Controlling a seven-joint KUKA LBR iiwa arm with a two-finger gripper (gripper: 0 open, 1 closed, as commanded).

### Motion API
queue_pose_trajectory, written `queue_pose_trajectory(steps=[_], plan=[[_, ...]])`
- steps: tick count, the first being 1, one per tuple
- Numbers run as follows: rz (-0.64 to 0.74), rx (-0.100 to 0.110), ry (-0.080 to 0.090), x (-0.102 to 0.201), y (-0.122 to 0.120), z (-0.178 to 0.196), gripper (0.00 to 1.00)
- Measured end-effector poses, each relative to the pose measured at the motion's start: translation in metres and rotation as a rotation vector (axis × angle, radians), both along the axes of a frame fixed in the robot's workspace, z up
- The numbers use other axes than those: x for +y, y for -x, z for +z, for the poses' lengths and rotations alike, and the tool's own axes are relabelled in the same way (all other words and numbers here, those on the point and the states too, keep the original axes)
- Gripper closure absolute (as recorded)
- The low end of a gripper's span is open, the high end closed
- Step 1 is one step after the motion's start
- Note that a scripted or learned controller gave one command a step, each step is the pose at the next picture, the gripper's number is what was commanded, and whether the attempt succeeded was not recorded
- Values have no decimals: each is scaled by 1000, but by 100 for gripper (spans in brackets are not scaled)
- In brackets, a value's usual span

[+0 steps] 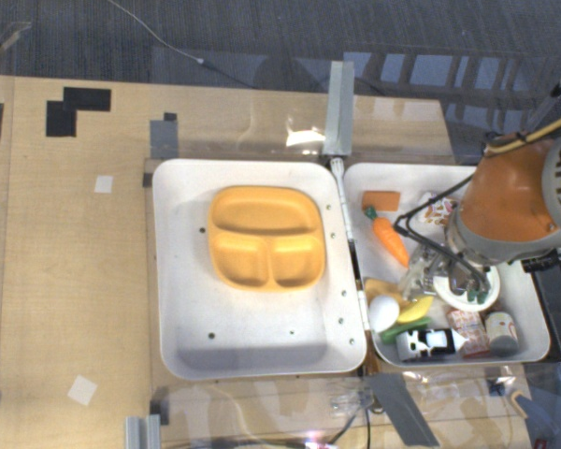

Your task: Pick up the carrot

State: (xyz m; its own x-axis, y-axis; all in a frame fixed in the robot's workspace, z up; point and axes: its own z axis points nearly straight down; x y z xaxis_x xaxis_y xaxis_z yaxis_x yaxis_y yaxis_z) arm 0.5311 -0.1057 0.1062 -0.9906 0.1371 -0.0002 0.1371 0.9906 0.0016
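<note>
The carrot (pixel 389 238), orange with a green stem end, lies slanted in the upper left part of the right bin (pixel 539 337). The gripper (pixel 430 274) hangs below the arm's orange band (pixel 507 199), just right of and below the carrot's tip, over the clutter in the middle of the bin. Nothing visible links the gripper to the carrot; the carrot rests on the bin floor.
The right bin also holds an orange block (pixel 381 200), a white egg (pixel 383 312), a yellow banana-like piece (pixel 414 310), a black-and-white item (pixel 424 343), a small can (pixel 501 331) and a round white-green piece (pixel 474 290). A yellow divided tray (pixel 266 237) sits in the left bin (pixel 182 279).
</note>
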Motion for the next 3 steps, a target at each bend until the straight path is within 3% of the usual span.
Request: queue_pose_trajectory(steps=[1, 2, 3], plan=[[-199, -9, 0, 18, -49, -5, 100], [-371, -20, -2, 54, -32, 139, 100], [-552, -1, 0, 83, 33, 78, 100]])
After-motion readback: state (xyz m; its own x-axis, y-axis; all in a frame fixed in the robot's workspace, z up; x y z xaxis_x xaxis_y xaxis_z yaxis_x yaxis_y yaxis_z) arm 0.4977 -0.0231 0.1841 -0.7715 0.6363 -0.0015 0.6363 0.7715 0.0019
